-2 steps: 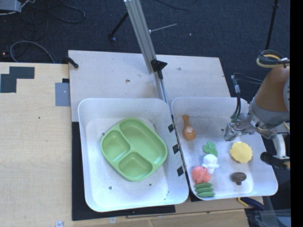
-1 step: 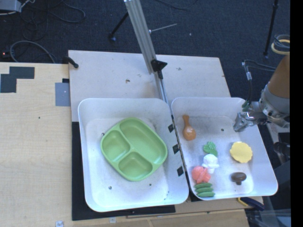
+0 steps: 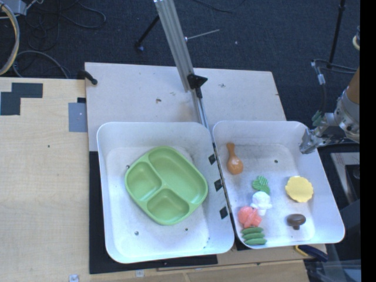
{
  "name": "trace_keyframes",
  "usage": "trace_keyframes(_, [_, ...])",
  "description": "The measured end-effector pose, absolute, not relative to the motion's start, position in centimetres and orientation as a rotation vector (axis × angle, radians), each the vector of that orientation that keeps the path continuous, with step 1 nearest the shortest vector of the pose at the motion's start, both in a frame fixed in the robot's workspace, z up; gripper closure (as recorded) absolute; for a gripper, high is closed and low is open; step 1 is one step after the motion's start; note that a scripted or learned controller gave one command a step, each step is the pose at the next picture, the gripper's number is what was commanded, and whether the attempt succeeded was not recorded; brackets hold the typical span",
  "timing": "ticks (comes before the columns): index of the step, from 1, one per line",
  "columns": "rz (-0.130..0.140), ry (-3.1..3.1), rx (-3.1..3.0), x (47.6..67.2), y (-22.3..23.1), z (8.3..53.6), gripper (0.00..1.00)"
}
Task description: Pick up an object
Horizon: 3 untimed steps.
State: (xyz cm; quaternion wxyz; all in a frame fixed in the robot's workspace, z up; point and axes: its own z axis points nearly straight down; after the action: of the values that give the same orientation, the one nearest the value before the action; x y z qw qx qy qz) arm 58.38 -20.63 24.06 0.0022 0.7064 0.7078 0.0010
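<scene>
The gripper (image 3: pixel 308 141) hovers at the right bin's (image 3: pixel 276 128) far right rim; whether it is open or closed cannot be told. The toys lie loose in that bin, the yellow disc (image 3: pixel 299 188) nearest, likely the easiest pick.

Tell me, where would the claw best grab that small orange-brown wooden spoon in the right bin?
Probably by the thin handle of the small orange-brown wooden spoon, coming straight down from above. It lies flat, handle pointing away from the camera, with bare floor on both sides for the fingers; the rounded bowl looks wider and likelier to slip.
</scene>
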Motion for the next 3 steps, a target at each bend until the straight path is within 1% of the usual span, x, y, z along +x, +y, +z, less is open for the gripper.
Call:
trace_keyframes(1, [0.001,2.231,2.217,58.3,-14.7,24.2,1.00])
trace_keyframes(2, [-0.001,2.229,2.220,59.3,-9.9,23.0,1.00])
trace_keyframes(3, [-0.001,2.231,2.219,59.3,-3.9,23.2,1.00])
